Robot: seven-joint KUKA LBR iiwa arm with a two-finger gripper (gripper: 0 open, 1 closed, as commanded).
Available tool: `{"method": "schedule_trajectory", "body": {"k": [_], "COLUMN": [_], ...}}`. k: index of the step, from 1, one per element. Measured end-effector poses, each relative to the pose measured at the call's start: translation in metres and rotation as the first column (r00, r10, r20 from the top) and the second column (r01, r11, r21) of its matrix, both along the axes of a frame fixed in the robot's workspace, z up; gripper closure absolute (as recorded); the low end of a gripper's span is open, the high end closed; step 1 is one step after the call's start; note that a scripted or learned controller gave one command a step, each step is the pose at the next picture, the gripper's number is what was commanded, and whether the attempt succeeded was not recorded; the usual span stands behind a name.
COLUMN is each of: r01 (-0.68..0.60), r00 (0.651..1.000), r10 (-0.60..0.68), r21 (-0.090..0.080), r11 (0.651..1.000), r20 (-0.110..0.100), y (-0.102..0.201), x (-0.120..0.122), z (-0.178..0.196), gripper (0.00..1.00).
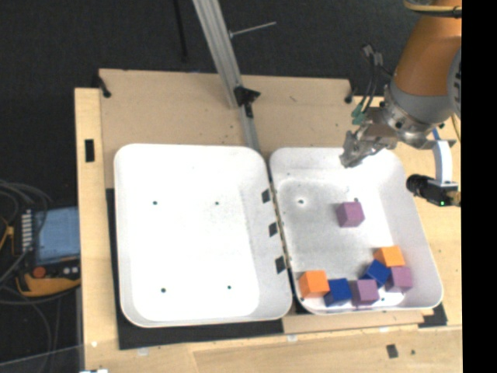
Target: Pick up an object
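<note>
Over the far rim of the right bin (404, 179), the gripper (353, 155) hangs from the grey and orange arm (425, 61), which enters from the right side of the view. The fingers point down toward the bin's upper edge; whether they are apart or together cannot be told at this angle, and nothing is seen between them.

The right bin holds seven small blocks. A purple block (350, 213) lies alone near the middle of the bin, well apart from the others and below the gripper in the view. Along the near edge, an orange block (314, 283) sits just beside a blue block (338, 291), which touches a second purple block (365, 291). Behind these, toward the near right corner, a second blue block (378, 272), a second orange block (389, 256) and a third purple block (401, 277) are packed closely together.

The left bin (124, 208) lies side by side with the right one on the wooden bench (171, 103). A slanted metal rail (217, 41) crosses the bench behind the bins.
</note>
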State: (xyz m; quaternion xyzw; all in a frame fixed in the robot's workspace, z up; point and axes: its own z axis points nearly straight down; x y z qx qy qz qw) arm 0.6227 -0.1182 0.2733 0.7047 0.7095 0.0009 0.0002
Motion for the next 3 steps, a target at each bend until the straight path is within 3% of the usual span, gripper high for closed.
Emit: {"method": "schedule_trajectory", "body": {"k": [2,3], "r01": [0.004,-0.001], "r00": [1.0,1.0], "r10": [-0.004,0.001], "r21": [-0.001,0.001], "r11": [1.0,1.0], "r20": [-0.002,-0.002], "y": [0.098,0.149], "x": [-0.008,-0.022], "z": [-0.027,-0.02], "gripper": [1.0,1.0]}}
